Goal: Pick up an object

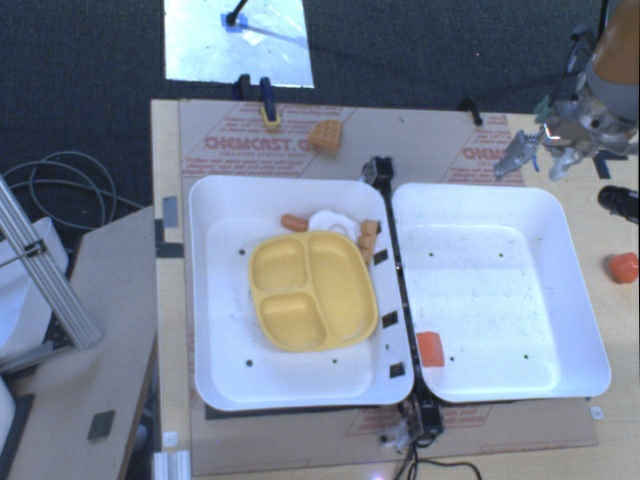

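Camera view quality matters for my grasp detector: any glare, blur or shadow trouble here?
Camera view: the metal sheet past the bench glares pale; the gripper looks soft and blurred; the yellow divided plate and orange block read sharp, with faint shadows; both white bins are evenly lit.

dark carpet floor (80,68), shiny metal sheet (237,28), grey cables (60,193).

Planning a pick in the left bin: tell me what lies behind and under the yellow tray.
Behind the yellow tray, at its far edge, lie a small orange sausage-like piece, a white object partly covered by the tray, and a tan piece. Anything beneath the tray is hidden.
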`<state>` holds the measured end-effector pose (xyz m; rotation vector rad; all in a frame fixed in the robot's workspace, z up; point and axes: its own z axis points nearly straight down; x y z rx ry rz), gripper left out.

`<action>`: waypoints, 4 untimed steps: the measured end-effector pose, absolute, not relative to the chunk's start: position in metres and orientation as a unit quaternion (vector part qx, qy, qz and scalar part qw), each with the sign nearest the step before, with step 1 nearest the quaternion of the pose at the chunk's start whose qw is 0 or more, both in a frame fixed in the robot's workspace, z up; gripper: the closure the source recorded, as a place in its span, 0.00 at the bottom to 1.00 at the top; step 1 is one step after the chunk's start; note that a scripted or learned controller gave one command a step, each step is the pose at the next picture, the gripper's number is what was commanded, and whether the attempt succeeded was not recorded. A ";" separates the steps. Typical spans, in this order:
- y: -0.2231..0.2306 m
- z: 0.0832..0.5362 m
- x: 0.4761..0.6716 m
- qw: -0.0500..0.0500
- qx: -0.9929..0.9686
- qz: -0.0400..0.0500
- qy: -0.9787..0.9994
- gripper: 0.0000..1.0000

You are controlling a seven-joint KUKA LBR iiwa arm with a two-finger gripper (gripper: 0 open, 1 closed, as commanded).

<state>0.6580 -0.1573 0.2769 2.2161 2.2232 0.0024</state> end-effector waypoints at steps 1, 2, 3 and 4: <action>-0.140 0.414 0.614 0.008 0.705 0.005 0.709 0.00; -0.141 0.404 0.614 0.002 0.705 0.001 0.709 0.00; -0.141 0.404 0.614 0.002 0.705 0.001 0.709 0.00; -0.206 0.431 0.551 0.003 0.709 0.000 0.705 0.00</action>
